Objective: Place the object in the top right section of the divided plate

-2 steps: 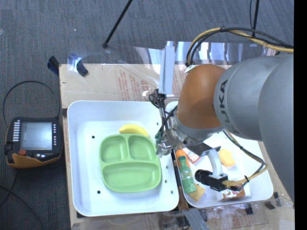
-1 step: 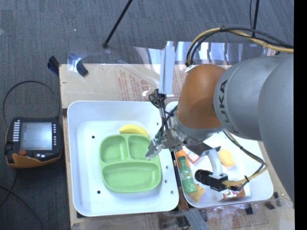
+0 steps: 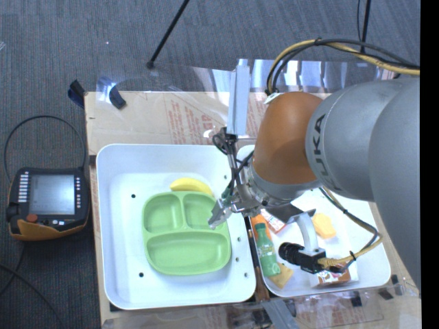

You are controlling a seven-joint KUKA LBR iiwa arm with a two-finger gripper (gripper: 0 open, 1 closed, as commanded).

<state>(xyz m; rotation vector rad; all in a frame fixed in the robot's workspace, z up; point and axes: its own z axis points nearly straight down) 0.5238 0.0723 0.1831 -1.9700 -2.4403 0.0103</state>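
A light green divided plate (image 3: pixel 186 249) lies in the left white bin (image 3: pixel 120 184), with two small sections at the back and one large section in front. A yellow banana-like object (image 3: pixel 192 184) rests on the bin floor just behind the plate's back rim. My gripper (image 3: pixel 221 214) hangs low over the right edge of the plate's top right section (image 3: pixel 199 211), beneath the orange wrist. I see nothing clearly held in it. The arm hides the strip between the two bins.
The right bin (image 3: pixel 374 266) holds a green bottle with an orange cap (image 3: pixel 265 249), a yellow-orange piece (image 3: pixel 324 226) and a red-and-white packet (image 3: pixel 278 219). A teach pendant (image 3: pixel 48 201) lies on the floor to the left. The arm covers most of the right bin.
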